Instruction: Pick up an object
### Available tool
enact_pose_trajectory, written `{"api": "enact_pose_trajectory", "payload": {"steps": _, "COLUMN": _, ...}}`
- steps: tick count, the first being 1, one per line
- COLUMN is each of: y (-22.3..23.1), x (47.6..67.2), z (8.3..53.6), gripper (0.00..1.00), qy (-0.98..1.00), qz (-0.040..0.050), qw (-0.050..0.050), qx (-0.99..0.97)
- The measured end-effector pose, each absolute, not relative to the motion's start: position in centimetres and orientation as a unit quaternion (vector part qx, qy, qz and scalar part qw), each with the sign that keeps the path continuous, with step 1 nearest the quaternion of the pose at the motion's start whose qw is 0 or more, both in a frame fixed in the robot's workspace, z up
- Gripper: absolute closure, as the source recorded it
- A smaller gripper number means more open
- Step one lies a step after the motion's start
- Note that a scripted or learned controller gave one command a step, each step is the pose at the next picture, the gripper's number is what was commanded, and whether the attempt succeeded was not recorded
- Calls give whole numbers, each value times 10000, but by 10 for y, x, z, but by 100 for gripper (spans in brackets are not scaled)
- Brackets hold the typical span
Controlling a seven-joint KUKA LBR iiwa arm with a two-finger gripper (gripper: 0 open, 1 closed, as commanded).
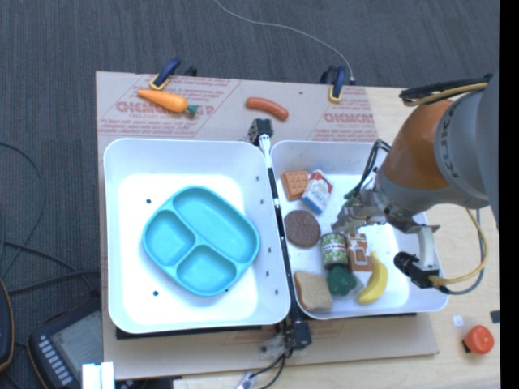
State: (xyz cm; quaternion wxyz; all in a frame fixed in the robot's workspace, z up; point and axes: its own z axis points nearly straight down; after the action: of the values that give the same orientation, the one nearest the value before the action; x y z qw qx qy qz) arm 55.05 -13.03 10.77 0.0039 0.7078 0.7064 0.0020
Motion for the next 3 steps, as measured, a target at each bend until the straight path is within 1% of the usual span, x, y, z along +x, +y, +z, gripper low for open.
{"api": "enact_pose_trajectory", "payload": {"steps": 1, "y": -130, "x": 550, "z": 108, "gripper": 0, "qy": 7064, "qz": 20, "qw": 37, "qx": 7078}}
{"api": "enact_pose_trajectory", "payload": {"steps": 2, "y": -130, "x": 550, "z": 117, "gripper": 100, "qy": 7063, "qz": 18, "qw": 32, "qx": 7079}}
{"api": "enact_pose_trajectory", "payload": {"steps": 3, "y": -130, "x": 550, "z": 117, "gripper": 0, "qy": 7064, "qz": 18, "qw": 32, "qx": 7078}}
